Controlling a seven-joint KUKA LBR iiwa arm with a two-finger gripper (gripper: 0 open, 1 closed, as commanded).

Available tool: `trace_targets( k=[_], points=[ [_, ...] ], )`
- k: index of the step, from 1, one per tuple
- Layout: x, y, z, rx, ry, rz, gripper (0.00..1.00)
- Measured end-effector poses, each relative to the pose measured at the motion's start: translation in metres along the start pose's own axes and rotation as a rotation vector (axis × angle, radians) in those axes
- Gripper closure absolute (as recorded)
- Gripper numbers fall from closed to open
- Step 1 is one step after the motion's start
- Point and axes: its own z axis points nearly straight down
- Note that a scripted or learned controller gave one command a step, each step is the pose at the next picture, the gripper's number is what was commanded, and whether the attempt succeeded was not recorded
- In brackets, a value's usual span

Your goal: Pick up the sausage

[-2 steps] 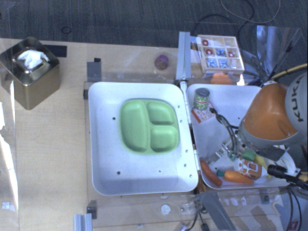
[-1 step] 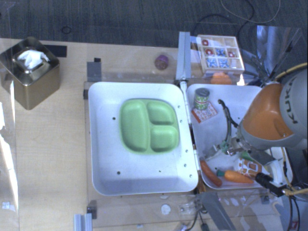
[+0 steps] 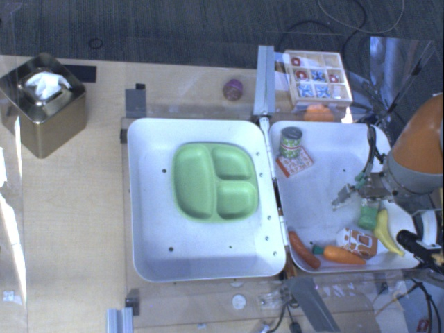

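Note:
The sausage (image 3: 303, 249) is a reddish-brown stick lying at a slant in the front left corner of the right bin (image 3: 326, 165). My gripper (image 3: 345, 195) hangs over the middle right of that bin, behind and to the right of the sausage and well apart from it. Nothing shows between it and the bin floor.
An orange carrot (image 3: 343, 256) lies just right of the sausage, with a small carton (image 3: 358, 241), a green item (image 3: 368, 217) and a banana (image 3: 384, 232) beyond. A can (image 3: 291, 143) and red packet (image 3: 295, 162) sit at the back left. The left bin holds a green divided plate (image 3: 214, 181).

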Motion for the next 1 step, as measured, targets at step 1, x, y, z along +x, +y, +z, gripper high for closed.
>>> trace_targets(
  k=[1],
  points=[
    [0.0713, -0.0097, 0.0250, 0.003, 0.002, -0.100, 0.00]
  ],
)
